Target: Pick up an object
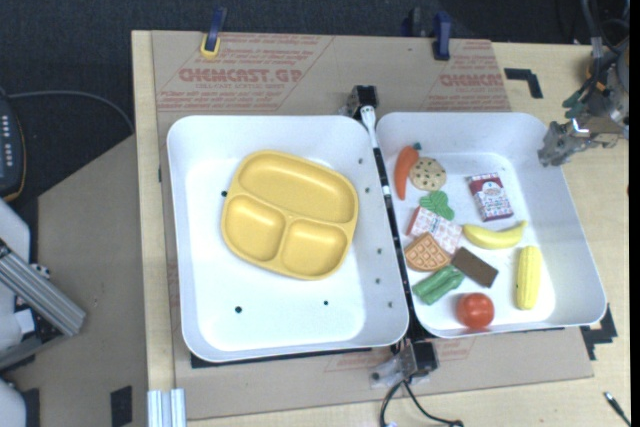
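Observation:
The right bin (560, 215) holds several toy foods: a carrot (404, 169), a cookie (428, 175), a red carton (489, 196), a banana (494, 235), a corn cob (527, 277), a tomato (476, 310), a waffle (427, 253), a brown chocolate bar (474, 267) and a green pepper (437, 285). My gripper (560, 143) hangs at the bin's upper right rim, off to the right of the red carton and apart from all the items. Nothing shows between its fingers.
The left bin (200, 245) holds a yellow divided plate (288, 213). Two clamps (211, 37) (441, 33) sit on the bench's far edge. A black connector (364, 100) lies between the bins at the back.

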Robot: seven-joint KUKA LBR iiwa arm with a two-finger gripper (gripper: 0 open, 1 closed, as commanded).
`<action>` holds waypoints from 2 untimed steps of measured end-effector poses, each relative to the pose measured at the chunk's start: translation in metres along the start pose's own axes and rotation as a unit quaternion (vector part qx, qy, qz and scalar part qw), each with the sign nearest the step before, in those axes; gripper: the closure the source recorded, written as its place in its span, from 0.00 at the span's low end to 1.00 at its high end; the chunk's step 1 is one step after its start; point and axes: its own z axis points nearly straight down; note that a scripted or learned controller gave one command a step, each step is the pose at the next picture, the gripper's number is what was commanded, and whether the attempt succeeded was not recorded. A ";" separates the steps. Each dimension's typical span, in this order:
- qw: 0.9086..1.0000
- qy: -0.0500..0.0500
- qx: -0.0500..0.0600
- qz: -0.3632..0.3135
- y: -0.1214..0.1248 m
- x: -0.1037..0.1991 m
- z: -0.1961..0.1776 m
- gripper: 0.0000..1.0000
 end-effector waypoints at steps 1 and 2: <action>1.000 0.003 0.004 -0.002 0.002 0.055 0.010 1.00; 1.000 0.003 0.003 -0.003 0.004 0.107 -0.002 1.00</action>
